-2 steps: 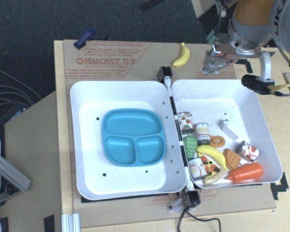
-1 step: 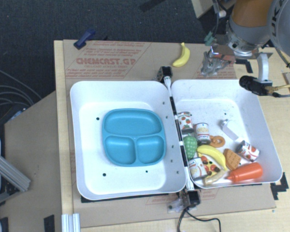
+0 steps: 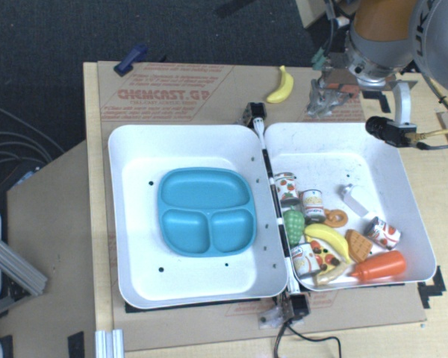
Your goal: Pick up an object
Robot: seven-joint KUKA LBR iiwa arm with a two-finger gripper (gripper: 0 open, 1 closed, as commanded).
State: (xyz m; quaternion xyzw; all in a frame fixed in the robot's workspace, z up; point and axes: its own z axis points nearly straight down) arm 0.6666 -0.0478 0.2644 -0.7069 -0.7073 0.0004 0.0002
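Note:
My gripper point(image 3: 327, 104) hangs over the bench just behind the back rim of the right bin point(image 3: 403, 177), with nothing visibly in it. The bin's front half holds a pile of toy food: a yellow banana point(image 3: 327, 238), an orange carrot point(image 3: 379, 267), a small can point(image 3: 312, 203), a taller can point(image 3: 286, 187), a ring-shaped pretzel point(image 3: 335, 217), a green piece point(image 3: 293, 226) and a red-and-white can point(image 3: 386, 234). A grey block point(image 3: 352, 198) lies alone nearer the bin's middle.
The left bin point(image 3: 131, 162) holds a blue divided plate point(image 3: 207, 210). A second yellow banana point(image 3: 281, 87) lies on the cardboard behind the bins, left of the gripper. A blue object point(image 3: 130, 60) sits at the bench's back left corner.

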